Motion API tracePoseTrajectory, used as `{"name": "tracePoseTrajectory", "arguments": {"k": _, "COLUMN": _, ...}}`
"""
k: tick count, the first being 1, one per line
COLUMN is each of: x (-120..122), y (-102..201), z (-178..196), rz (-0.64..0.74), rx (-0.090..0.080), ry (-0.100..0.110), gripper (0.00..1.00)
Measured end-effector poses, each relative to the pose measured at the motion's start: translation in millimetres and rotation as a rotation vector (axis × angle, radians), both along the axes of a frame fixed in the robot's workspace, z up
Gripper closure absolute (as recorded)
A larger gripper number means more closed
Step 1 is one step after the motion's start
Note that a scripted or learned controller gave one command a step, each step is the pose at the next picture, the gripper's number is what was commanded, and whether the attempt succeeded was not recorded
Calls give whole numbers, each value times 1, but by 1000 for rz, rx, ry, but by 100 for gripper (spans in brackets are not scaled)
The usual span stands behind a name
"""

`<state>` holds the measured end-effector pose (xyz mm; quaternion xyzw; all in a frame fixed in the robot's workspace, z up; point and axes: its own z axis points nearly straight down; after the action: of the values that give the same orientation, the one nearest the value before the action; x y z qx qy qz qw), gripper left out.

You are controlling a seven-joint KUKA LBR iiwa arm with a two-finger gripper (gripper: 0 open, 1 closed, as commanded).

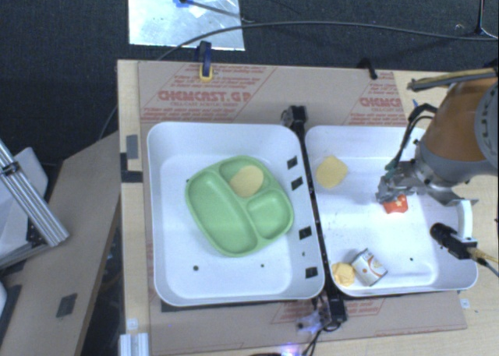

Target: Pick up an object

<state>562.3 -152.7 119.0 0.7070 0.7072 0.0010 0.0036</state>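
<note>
Reaching in from the right with the grey arm (448,163), its orange band (460,125) showing above the wrist, and hanging the two-finger gripper (394,191) low over the middle of the right-hand shallow white bin (425,273). Hovering directly above a small red block-like object (397,206) that is lying on the bin floor at the gripper's near edge, touching it or just beside it; which of the two cannot be told. Not revealing whether the pincer is open, closed or gripping the red piece, since the wrist body is hiding that from above. Showing a pale yellow rounded lump (331,171) lying well to the left of the gripper, in the far left part of the same bin. Showing a crumpled silver can-like object (369,266) lying in the near left corner of that bin, touching a small yellow rounded piece (343,273) on its left. Showing, in the left-hand shallow white bin (168,269), a light green divided plastic plate (222,222) lying flat near the middle, with a pale yellow soft-looking piece (247,181) sitting in its far compartment. Resting both bins side by side on a brown cardboard sheet with red lettering (234,86).
</note>
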Motion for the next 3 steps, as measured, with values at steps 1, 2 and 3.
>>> {"name": "tracePoseTrajectory", "arguments": {"k": 1, "x": 7, "y": -1, "z": 63, "rz": 4, "rx": 2, "ry": -1, "gripper": 100}}
{"name": "tracePoseTrajectory", "arguments": {"k": 2, "x": 13, "y": -8, "z": 125, "rz": 4, "rx": 1, "ry": -1, "gripper": 100}}
{"name": "tracePoseTrajectory", "arguments": {"k": 3, "x": 14, "y": -8, "z": 164, "rz": 4, "rx": 3, "ry": 2, "gripper": 100}}
